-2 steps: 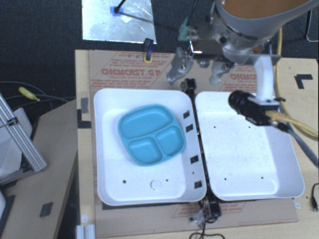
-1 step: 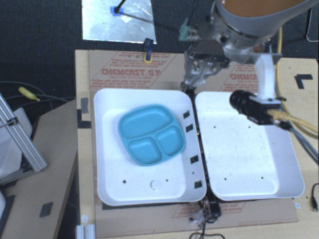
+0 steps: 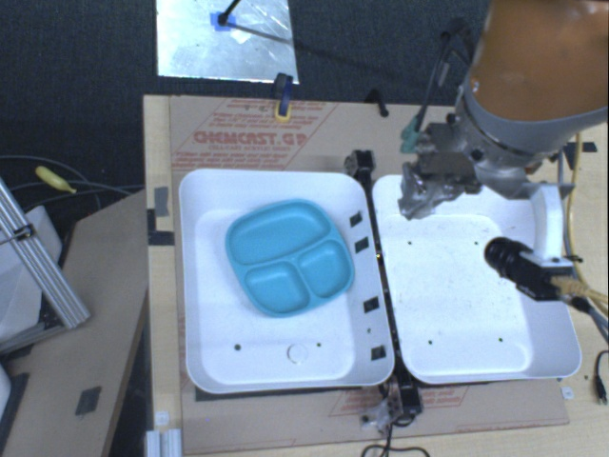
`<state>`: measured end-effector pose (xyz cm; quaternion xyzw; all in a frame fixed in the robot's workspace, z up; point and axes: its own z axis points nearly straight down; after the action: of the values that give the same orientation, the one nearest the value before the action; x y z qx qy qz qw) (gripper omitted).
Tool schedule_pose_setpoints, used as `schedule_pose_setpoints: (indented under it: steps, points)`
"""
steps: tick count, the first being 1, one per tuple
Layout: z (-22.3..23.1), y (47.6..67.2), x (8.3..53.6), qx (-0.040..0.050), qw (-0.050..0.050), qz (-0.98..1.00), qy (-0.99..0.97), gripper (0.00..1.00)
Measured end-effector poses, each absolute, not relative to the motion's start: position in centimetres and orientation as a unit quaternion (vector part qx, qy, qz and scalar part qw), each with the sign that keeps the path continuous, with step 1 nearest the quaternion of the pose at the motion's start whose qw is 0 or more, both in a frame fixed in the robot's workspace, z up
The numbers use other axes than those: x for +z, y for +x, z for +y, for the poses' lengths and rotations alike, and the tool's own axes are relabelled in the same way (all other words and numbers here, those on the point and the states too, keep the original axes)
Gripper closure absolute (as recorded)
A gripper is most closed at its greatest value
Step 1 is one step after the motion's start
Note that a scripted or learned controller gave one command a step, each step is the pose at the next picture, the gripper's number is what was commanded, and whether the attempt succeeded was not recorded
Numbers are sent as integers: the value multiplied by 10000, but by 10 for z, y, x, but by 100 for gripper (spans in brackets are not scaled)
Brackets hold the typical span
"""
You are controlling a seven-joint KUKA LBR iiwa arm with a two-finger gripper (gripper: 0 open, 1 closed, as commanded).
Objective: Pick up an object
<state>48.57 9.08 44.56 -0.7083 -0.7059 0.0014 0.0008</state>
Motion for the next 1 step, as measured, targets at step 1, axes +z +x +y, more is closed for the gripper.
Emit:
schedule_pose_setpoints:
  steps: [1]
  points:
    - [179,486,459,-24,0,-7111,-7031,100]
